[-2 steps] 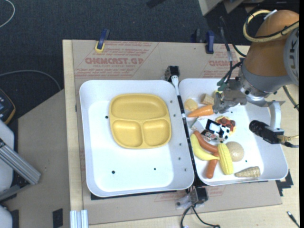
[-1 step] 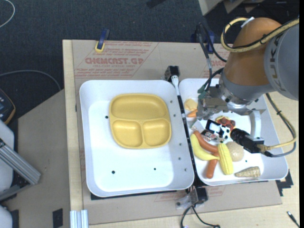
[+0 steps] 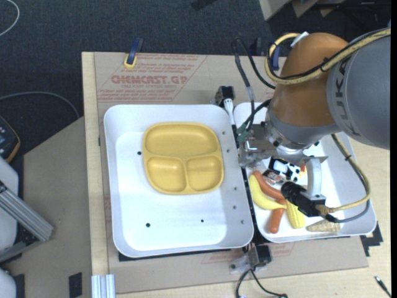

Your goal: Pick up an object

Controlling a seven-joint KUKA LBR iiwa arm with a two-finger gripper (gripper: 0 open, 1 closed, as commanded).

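Observation:
The right bin (image 3: 366, 211) holds several small toy foods: a yellow banana (image 3: 262, 194), an orange carrot (image 3: 276, 220), a red sausage (image 3: 268, 180), a yellow corn cob (image 3: 295, 216) and a tan piece (image 3: 322, 226). A black-and-white item (image 3: 291, 171) lies among them. My gripper (image 3: 284, 166) hangs low over this pile, directly under the grey wrist and orange band, which hide most of it. I see no object lifted clear of the bin.
The left bin (image 3: 124, 185) holds a yellow divided plate (image 3: 183, 157). The arm's bulk covers the back half of the right bin. Cables loop around the wrist and trail over the bin's front right corner. A raised rim separates the two bins.

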